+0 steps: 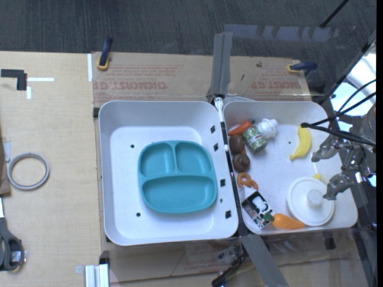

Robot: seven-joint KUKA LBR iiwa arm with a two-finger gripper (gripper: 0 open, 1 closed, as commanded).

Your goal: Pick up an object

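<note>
We see the gripper (333,171) at the right edge of the right bin (276,169), its two fingers spread apart with nothing between them, one near the banana (302,143) and the other touching the rim of the white round lid (310,201) at the near right. The other objects crowd the bin's left wall: a carrot (240,128), a green-labelled bottle (259,135), two brown pieces (239,152), an orange ring (246,180), a black-and-white packet (257,210) and an orange piece (286,222) along the near edge, leaving open white floor in the middle. In the left bin (114,166) a teal divided plate (178,176) sits centred with bare margin all round, and a grey ring (27,171) lies on the bench (48,220) far left.
</note>
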